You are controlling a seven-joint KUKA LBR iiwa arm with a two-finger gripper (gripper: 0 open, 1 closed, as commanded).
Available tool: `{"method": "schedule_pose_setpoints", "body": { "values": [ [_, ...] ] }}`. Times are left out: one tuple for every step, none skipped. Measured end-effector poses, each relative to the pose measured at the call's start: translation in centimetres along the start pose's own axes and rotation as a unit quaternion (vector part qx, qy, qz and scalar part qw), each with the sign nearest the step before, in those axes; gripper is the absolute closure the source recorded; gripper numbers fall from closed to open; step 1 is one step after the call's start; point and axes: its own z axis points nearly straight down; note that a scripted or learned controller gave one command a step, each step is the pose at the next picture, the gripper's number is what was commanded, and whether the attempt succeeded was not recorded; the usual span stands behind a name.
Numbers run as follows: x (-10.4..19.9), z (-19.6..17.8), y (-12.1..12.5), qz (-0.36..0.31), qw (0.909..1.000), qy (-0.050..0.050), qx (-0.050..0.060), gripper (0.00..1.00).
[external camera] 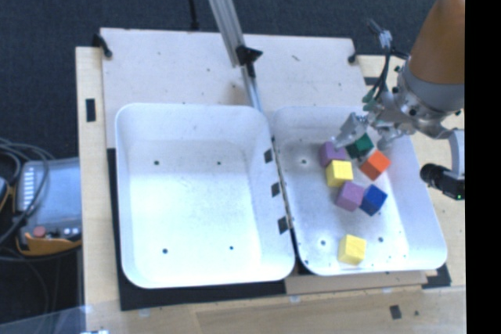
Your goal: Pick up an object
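Note:
The right bin [415,238] holds several small blocks. A yellow block [339,172] sits next to a purple block [351,195], a blue block [373,199] and an orange block [376,163]. Another purple block [329,153] lies at the cluster's upper left, and a dark green block [361,145] sits just under the gripper. A second yellow block [352,249] lies apart near the bin's front. My gripper [356,133] hangs low over the cluster's far side, right at the green block. The arm comes in from the upper right, its orange band [440,31] above the wrist.
The left bin [196,192] stands beside the right one, with a raised divider [278,184] between them. A slanted metal post [223,0] rises behind the bins. A handheld controller [43,199] with cables lies off the bench at the left.

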Motion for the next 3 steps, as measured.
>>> {"method": "schedule_pose_setpoints", "body": {
  "values": [
    [0.0, 0.0, 0.0, 0.001, 1.0000, 0.000, 0.000, 0.00],
    [-0.3, 6.2, -0.5, 0.002, 1.0000, 0.000, 0.003, 0.00],
    [-0.9, 10.7, -1.1, 0.002, 1.0000, 0.000, 0.003, 0.00]
  ]
}}
